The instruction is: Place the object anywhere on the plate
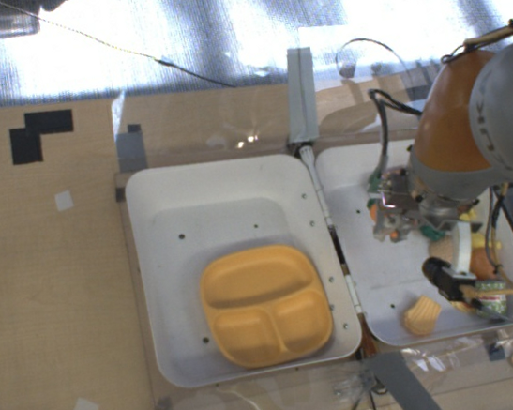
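Observation:
A yellow plate (266,304) with three compartments lies in the front part of the left bin (158,213). My gripper (394,216) hangs low over the upper middle of the right bin (370,273), under the orange-banded wrist. Small colourful pieces (377,211), orange and green, show right at its left side; whether any is between the jaws is hidden. A pale yellow ridged object (422,315) lies near the right bin's front edge, apart from the gripper.
A brown-orange item (482,258) and a green-topped one (493,300) sit at the right bin's right side, partly behind the arm. A grey divider rail (299,98) runs between the bins at the back.

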Tool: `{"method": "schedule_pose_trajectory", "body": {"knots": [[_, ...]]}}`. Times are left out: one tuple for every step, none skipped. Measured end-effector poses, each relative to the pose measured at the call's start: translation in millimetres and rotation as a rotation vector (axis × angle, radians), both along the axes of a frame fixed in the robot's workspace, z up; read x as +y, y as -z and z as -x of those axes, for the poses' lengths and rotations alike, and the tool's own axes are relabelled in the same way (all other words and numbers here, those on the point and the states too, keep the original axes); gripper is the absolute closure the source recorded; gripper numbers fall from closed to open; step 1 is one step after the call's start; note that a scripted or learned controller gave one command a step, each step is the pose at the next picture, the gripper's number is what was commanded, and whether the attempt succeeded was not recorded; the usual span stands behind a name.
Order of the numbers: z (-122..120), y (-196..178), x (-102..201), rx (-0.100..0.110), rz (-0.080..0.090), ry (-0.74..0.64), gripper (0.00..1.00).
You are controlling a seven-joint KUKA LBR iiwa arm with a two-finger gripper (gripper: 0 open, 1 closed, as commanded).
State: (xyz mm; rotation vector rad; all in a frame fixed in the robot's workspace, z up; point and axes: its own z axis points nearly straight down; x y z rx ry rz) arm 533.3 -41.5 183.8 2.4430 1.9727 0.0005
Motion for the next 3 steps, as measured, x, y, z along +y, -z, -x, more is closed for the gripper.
{"method": "schedule_pose_trajectory", "body": {"knots": [[22.5, -81.4, 67.7, -0.009, -0.004, -0.084, 1.0], [45.5, -94.4, 152.2, -0.004, -0.004, -0.101, 1.0], [44.9, -94.5, 149.6, -0.004, -0.002, -0.096, 0.0]]}}
